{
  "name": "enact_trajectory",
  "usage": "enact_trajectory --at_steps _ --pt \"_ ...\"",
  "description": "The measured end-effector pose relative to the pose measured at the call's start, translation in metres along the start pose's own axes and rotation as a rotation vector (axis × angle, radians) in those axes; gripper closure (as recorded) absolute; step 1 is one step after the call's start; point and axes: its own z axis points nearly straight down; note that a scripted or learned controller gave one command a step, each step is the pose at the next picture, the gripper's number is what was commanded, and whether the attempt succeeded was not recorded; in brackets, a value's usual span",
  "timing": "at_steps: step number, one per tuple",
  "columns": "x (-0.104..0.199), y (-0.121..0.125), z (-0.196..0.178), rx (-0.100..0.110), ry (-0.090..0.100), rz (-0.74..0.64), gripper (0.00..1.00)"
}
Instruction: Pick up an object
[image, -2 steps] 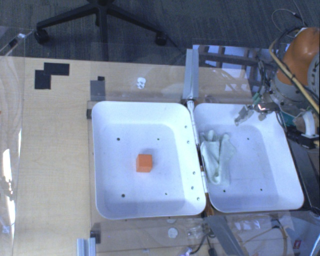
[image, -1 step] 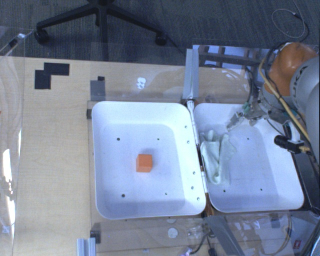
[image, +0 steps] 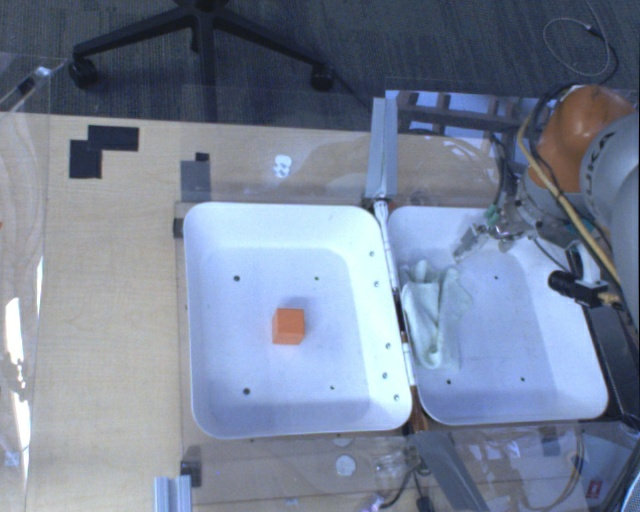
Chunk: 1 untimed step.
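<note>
On the bench, the left bin (image: 215, 300) had an orange cube (image: 289, 326) sitting mid-floor. The right bin (image: 540, 350) held a crumpled pale cloth (image: 432, 315) along its left wall. The gripper (image: 478, 237) hung over that bin's far side, nothing in it; couldn't tell how open.

Both bins, left bin (image: 215, 250) and right bin (image: 540, 380), look like smooth white plastic with a slight sheen. Orange block (image: 289, 326) reads matt, foam or plastic, can't tell which; pale cloth (image: 432, 315) is soft, crumpled fabric. Bench top (image: 90, 330) is light wood-grain laminate, semi-gloss, with matt black tape patches (image: 100, 148); divider rail (image: 380, 150) is brushed metal.
</note>
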Motion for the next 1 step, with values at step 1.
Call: enact_trajectory --at_steps 1 --pt "0.0000 0.0029 -0.0133 -0.009 -0.005 -0.003 1.00"
